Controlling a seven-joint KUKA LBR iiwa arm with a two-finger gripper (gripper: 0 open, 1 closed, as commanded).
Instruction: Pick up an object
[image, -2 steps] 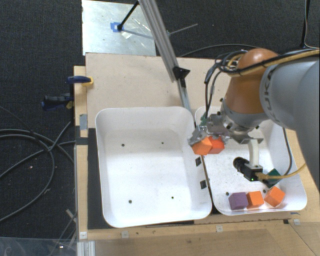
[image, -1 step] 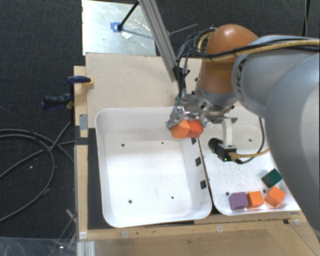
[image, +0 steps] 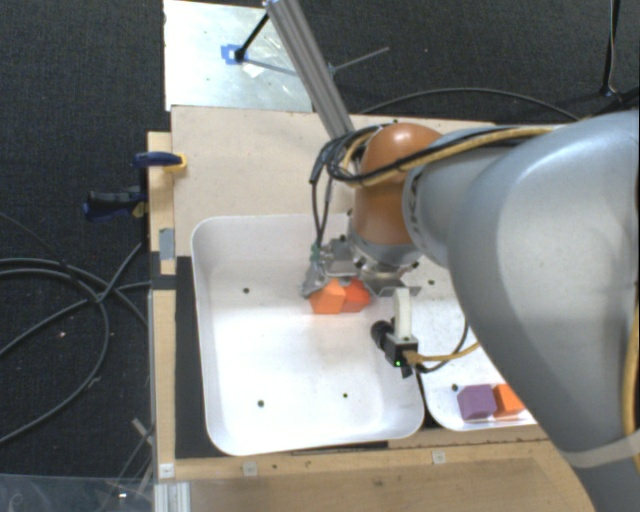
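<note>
The grey arm (image: 520, 250) is reaching into the left white bin (image: 250, 400) on the bench (image: 240, 160), its gripper (image: 335, 285) sitting directly over an orange block (image: 338, 298) near the bin's upper right; whether the jaws are clasping it cannot be told. A purple block (image: 476, 401) and another orange piece (image: 508, 400) are lying in the right bin (image: 445, 415).

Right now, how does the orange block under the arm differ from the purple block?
The orange block lies in the left bin, directly under the pincer; the purple block lies in the right bin, away from the pincer. They differ in colour. Both are small blocks resting on white bin floors.
</note>
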